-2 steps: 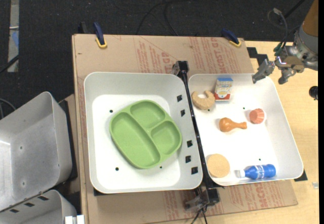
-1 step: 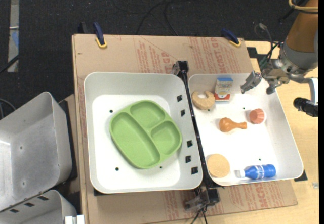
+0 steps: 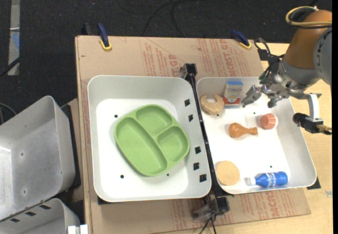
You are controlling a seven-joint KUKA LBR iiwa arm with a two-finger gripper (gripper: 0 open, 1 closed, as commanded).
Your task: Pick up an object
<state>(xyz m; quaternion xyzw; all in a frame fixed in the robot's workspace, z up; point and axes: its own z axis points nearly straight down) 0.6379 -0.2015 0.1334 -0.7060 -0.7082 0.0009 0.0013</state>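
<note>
Hovering end effector (image 3: 262, 95), open, w/o load

My arm (image 3: 309, 43) is cut off by the right edge of the picture, so its upper part is not seen. The print on the small carton (image 3: 233, 91) behind my fingers (image 3: 262, 96) is too small to read. The grey bin (image 3: 29, 159) at left is cut by the edge.

A spare white bin (image 3: 31, 159) sits left of the cardboard-topped bench (image 3: 158, 53), cables (image 3: 158, 0) behind
</note>
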